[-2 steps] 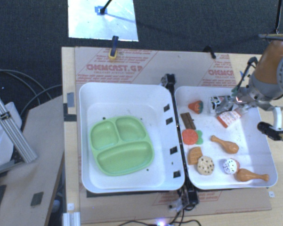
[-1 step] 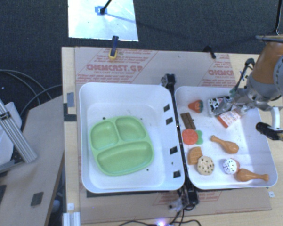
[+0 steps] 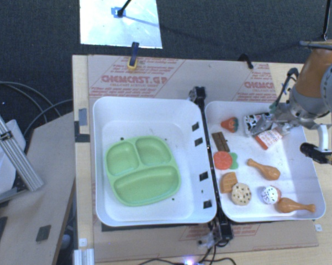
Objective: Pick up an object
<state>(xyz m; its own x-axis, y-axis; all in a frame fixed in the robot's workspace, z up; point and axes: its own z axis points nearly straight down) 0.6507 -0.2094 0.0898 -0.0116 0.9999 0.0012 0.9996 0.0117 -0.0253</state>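
Over the right bin (image 3: 315,173), I am hanging my pincer (image 3: 261,125) just above a red carton (image 3: 269,138) near the far wall, and I cannot tell whether it is gripping anything.

Both bins are white, the left bin (image 3: 149,106) holding a pale green divided tray (image 3: 142,170); in the right bin (image 3: 309,175) lie a white carton patterned with black patches (image 3: 256,123), an orange-red packet (image 3: 269,138), a red strawberry with a green top (image 3: 229,125), a brown bar (image 3: 220,142), a red slice on green (image 3: 224,160), a tan cookie dotted with dark chips (image 3: 241,193), and two golden-brown drumsticks (image 3: 264,169) (image 3: 294,205); the worktop (image 3: 171,73) is tan cardboard printed in red lettering.
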